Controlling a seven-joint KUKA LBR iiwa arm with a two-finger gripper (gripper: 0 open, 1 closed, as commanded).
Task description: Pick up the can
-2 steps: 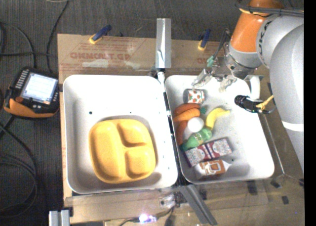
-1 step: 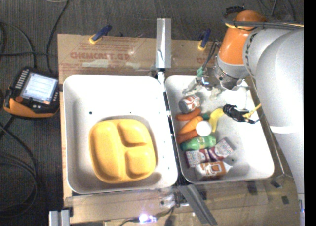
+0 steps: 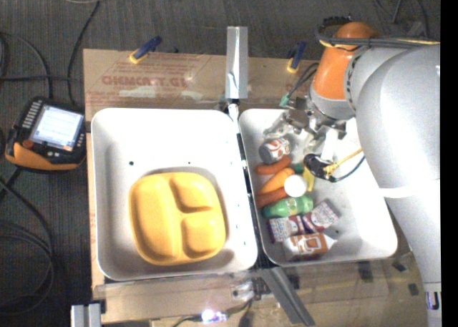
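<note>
Overhead view of two white bins. Grey arm reaches from the right into the right bin (image 3: 386, 236), its gripper (image 3: 292, 134) low over the can (image 3: 273, 150), which lies at the bin's far left beside a carrot (image 3: 275, 168) and a green bottle (image 3: 286, 207). Whether the tool is open or closed cannot be told. Can looks unlifted; grasping and raising remain

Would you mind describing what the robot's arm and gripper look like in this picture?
The arm is bulky, rounded and light grey, with a bright orange band above the wrist. The gripper is a small cluster of grey metal parts. A black cable with a yellow stretch loops beside it.
</note>
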